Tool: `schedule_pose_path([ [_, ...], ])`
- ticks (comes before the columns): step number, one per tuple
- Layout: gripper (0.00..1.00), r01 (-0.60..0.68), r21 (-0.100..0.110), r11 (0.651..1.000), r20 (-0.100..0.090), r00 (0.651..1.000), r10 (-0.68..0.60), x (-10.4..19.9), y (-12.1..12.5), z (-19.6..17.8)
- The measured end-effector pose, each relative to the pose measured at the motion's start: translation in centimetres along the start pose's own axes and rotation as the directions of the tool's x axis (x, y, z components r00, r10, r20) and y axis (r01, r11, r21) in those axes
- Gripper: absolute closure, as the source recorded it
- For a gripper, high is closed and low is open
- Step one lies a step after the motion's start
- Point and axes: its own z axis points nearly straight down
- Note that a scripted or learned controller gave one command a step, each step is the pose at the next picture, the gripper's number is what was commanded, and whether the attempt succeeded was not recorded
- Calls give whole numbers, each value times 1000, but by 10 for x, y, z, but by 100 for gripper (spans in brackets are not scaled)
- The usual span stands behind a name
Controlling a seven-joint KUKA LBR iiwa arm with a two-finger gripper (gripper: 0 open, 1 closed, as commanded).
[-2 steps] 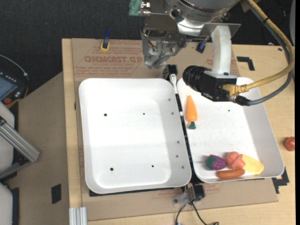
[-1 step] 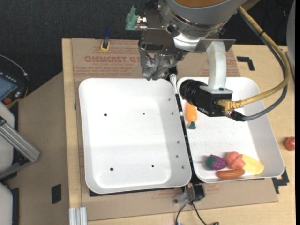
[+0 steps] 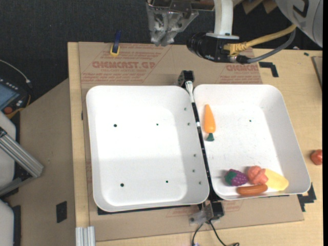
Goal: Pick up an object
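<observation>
My gripper point(image 3: 164, 35) hangs high at the top of the camera view, above the back edge of the bench and clear of both bins, with nothing between its fingers. An orange toy carrot point(image 3: 209, 118) with a green tip lies by the left wall of the right bin point(image 3: 287, 122). In that bin's front corner sit a purple grape bunch point(image 3: 236, 177), a pink-orange lump point(image 3: 257, 174), a yellow piece point(image 3: 277, 180) and a red sausage point(image 3: 252, 189), packed close together.
The left bin point(image 3: 97, 137) lies beside the right one, the two joined by a dark hinge strip point(image 3: 197, 132). A blue and yellow clip point(image 3: 116, 45) stands on the cardboard at the back left. An orange object point(image 3: 317, 157) rests outside the right bin.
</observation>
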Motion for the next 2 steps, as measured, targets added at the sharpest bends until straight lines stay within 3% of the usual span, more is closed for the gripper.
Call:
schedule_pose_path([
  [1, 100, 3, 12, 1000, 4, 1000, -4, 0, -44, 1],
  [2, 100, 3, 12, 1000, 5, 1000, -3, -1, -87, 27],
])
